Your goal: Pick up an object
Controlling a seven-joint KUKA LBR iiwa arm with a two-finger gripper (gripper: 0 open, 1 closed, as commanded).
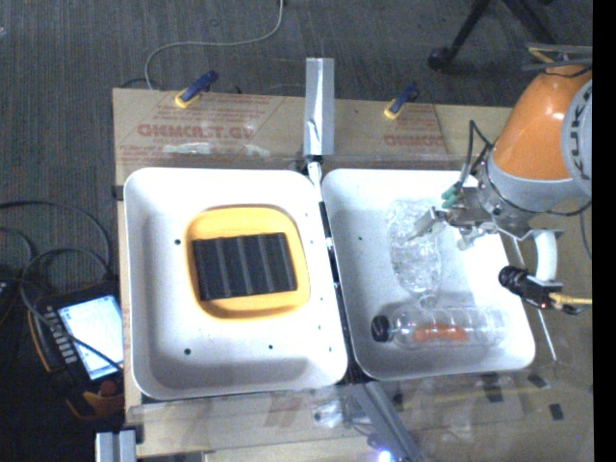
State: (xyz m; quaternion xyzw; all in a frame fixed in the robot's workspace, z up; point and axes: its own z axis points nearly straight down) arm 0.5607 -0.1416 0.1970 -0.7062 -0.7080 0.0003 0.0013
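A clear plastic bottle with a dark cap and an orange label (438,327) is being shown lying on its side along the near wall of the right-hand shallow white bin (361,268), its long axis running across the bin from left to right and its cap pointing left, toward the divider between the two bins. Just behind it, a crumpled piece of clear glossy plastic (416,248) is being seen standing near the middle of the same bin. The two-finger gripper (460,215) of the grey arm with the orange band (544,133) is being held over the far right part of that bin, beside the crumpled plastic; how far it is spread, and whether anything is gripped, cannot be told. In the left-hand white bin (154,287), a flat rounded yellow tray with a dark ribbed rectangular inset (247,261) is being displayed.
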